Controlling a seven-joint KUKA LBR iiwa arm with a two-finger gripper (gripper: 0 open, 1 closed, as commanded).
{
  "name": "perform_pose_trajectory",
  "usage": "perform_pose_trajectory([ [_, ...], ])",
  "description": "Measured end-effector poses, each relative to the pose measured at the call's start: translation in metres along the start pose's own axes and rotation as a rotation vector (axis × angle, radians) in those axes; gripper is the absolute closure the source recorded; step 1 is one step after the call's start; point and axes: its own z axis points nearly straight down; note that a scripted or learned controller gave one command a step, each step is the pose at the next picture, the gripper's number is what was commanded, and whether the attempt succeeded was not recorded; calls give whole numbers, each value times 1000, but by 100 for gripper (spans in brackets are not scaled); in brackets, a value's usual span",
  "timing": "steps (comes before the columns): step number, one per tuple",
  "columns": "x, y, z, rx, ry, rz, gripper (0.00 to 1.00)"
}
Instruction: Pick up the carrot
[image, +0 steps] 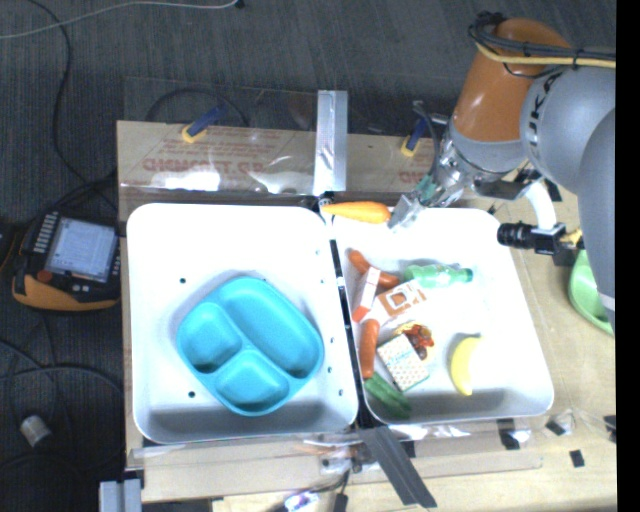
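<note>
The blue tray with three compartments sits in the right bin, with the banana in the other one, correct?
Not quite. The camera view shows the blue tray in the left bin; the banana lies in the right bin, with the other items.

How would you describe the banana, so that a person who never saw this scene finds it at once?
Look at the right bin, then its near right corner. The banana lies there, apart from the pile of items along the divider. It is the one small, curved, plain yellow thing there.

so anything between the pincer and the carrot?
Nothing visible. The carrot lies on the far rim where the two bins meet, and the pincer sits just right of its tip, open gap between them.
</note>
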Motion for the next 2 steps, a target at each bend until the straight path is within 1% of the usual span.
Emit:
perform_pose_trajectory([
  [2, 1, 2, -13, 2, 5, -2, 100],
])
